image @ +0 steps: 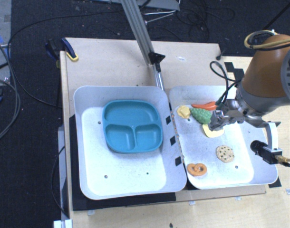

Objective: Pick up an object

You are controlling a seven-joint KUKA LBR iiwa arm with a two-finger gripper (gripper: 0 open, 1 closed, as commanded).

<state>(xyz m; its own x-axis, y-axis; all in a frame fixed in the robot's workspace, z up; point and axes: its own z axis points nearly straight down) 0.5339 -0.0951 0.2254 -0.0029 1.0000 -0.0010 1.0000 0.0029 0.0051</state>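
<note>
While the grey arm with its orange band [267, 70] reaches in from the right, its gripper [216, 123] sits low inside the right-hand white bin [259, 175], directly over a pale yellow flat piece [214, 132] near the bin's middle. How far the dark fingers are open cannot be told from this angle, and nothing can be seen held between them. A green toy vegetable [200, 114] lies just to the gripper's left, touching an orange carrot-like piece [205, 106] behind it, with a small yellow item [183, 111] beside them near the bin's left wall. Toward the near side of the same bin rest a chocolate-chip cookie [225, 153] and, closer to the left corner, an orange pretzel [197, 169]. The left-hand white bin [88, 175] carries a blue divided plate [132, 126] with three compartments. Both bins sit side by side on a light wooden surface [111, 61], where a metal pole [138, 25] slants up and away behind them.
</note>
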